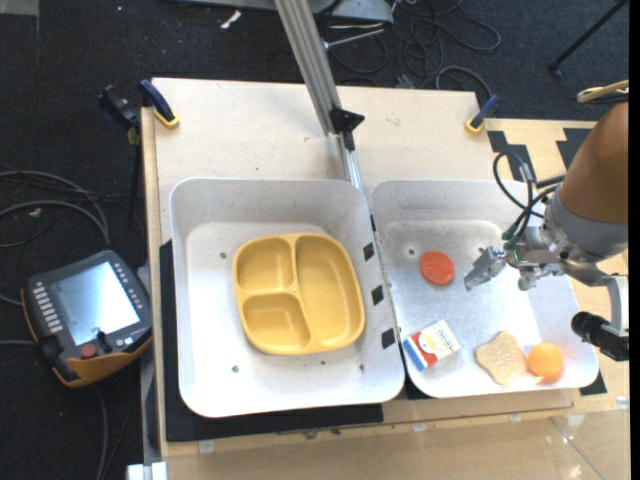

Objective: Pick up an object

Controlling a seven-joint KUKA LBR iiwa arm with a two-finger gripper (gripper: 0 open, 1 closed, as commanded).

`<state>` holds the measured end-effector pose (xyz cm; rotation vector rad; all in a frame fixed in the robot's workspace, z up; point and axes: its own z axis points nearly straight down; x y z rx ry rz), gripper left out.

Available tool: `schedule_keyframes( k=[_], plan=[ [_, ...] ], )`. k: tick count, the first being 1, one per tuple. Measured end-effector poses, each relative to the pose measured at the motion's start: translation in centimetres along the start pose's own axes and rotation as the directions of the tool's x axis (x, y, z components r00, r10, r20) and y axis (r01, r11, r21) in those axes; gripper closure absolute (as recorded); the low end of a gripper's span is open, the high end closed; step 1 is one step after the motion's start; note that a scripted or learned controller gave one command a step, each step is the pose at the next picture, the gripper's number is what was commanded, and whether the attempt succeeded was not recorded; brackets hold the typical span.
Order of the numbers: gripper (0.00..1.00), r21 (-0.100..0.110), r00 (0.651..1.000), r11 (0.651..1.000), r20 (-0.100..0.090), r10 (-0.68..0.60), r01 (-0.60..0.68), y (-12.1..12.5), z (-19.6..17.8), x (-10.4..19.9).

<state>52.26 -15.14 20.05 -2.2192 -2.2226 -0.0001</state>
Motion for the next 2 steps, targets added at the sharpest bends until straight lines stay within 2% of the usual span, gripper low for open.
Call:
schedule_keyframes(
  k=[1,2],
  plan=[
    [0.00,0.000,1.000,1.000,0.000,0.001,-0.001,0.0,0.0,0.0],
    [0.00,0.005,1.000,1.000,-0.001,0.000,0.000,0.6,5.1,0.8]
  ],
)
